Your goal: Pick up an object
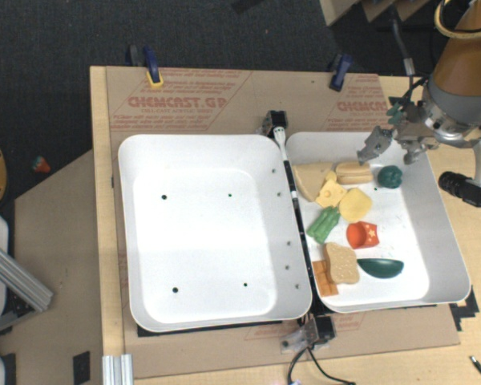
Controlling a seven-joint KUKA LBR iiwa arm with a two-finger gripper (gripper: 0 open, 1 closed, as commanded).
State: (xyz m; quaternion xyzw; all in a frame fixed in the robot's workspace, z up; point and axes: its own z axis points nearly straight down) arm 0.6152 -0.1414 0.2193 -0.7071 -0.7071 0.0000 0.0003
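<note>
**Bench with two white bins**

The bench (224, 95) is topped by a brown board printed with red lettering. Two shallow white bins sit on it side by side, touching: the left bin (136, 239) and the right bin (441, 247). Blue clamps (152, 64) grip the board's far edge.

The arm (465, 62) is cut off by the frame's right edge at two o'clock, so its upper links are lost. At the gripper (394, 145) the jaws blur together, too small to read. The orange wafer (324, 278) lies partly hidden under the tan bread slice (342, 263). The desk (224, 95) runs out at the bottom edge.
</note>
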